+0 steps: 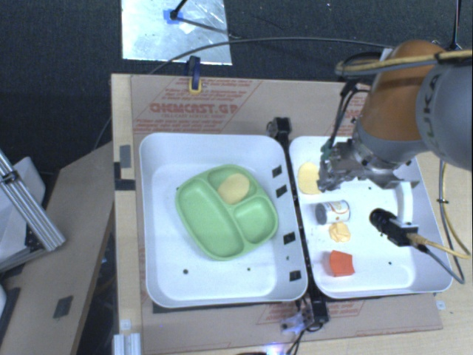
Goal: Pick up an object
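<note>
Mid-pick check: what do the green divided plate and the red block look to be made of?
Green plate: probably molded plastic, semi-matte, judging by its uniform color and soft rounded dividers. Red block: a matte orange-red solid with no shine, possibly foam or plastic; too small to say which.

The hand (330, 170) covers part of the yellow disc (307, 177) (fingers' state unreadable).

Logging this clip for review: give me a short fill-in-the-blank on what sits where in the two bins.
1. The green divided plate lies in the ____ bin.
2. The plate's upper compartment holds a ____ item.
3. The red block lies in the right bin, nearest that bin's ____ edge.
4. The gripper hangs over the ____ bin.

Missing words: left; yellow; bottom; right
</note>
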Controlling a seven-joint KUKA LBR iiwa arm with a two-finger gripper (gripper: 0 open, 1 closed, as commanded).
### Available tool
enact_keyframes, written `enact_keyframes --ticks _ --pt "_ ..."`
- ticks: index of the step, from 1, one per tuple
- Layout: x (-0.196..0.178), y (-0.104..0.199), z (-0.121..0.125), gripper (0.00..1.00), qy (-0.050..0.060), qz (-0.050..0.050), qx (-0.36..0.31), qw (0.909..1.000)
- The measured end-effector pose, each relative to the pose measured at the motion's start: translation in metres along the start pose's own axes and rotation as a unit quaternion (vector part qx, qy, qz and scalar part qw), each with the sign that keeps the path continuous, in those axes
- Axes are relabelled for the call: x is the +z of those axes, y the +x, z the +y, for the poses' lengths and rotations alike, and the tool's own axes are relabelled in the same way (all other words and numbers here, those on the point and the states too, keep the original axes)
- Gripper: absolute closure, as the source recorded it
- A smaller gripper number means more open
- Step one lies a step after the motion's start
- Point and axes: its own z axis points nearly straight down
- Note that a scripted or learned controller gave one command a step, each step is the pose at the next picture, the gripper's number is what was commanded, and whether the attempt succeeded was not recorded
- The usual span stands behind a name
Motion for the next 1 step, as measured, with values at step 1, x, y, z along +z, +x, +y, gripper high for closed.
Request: enact_keyframes --ticks 1 --pt "0.005 0.0542 0.0191 1.0 0.0 0.0 0.0 1.0"
